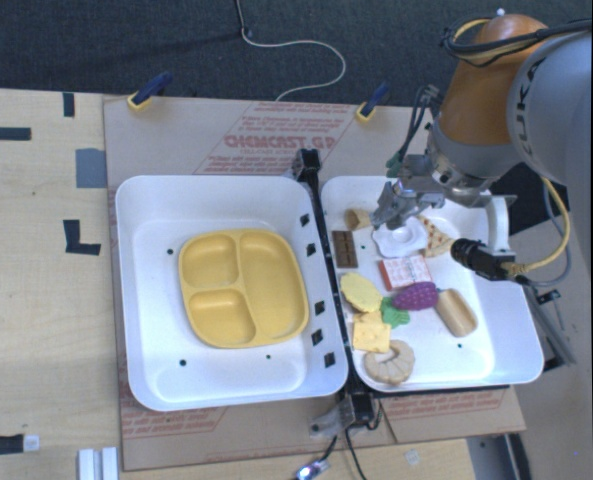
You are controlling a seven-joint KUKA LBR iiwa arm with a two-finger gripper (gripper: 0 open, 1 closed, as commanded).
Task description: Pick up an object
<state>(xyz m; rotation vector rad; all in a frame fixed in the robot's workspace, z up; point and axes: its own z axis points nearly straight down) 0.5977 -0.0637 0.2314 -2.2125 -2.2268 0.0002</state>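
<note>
Bins sit side by side on a cardboard sheet (276, 138) that covers the surface (36, 268) in the camera view. The left bin (141, 218) carries a yellow divided plate (243, 288) with three compartments, lying flat near its middle. The right bin (506, 348) holds a cluster of toy food, gathered mostly toward its left half. Along the left wall lies a brown chocolate bar (344, 249), with a small tan piece (357, 218) just beyond it at the far end. Nearer come a yellow lemon (360, 292), then a cheese wedge (371, 335) touching a green leafy piece (395, 316), and nearest of all a pale ring-shaped pastry (390, 362). To the right of these lie a pink-and-white wafer (404, 270), a purple bunch of grapes (416, 295) just near of it, and a tan hot dog bun (456, 312) set at a slant. A pizza slice (437, 236) lies at the far right of the cluster, beside a white rounded item (398, 238). The arm (496, 88) reaches in from the right, its orange band above the wrist, and the claw (401, 208) hangs over the far part of the right bin, directly above the white item. Whether the claw is spread or closed cannot be told from this angle, and nothing is visibly caught in it. Two blue-and-yellow clamps (149, 90) pin the cardboard at its far edge.
</note>
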